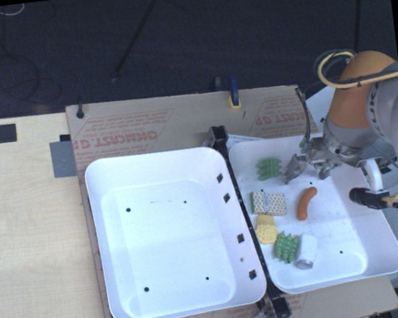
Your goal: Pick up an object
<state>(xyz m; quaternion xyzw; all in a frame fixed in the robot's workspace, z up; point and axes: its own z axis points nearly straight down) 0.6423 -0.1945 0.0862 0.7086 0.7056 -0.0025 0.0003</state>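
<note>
White plastic right-hand bin has the end effector poised over it, grip state unclear, mid-approach; next it must descend onto the small orange sausage-shaped toy.

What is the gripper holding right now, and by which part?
Nothing. The gripper hangs over the right bin between the upper green toy and the orange sausage, gripping neither.

Two bins sit side by side; the right bin holds a sausage.
</note>
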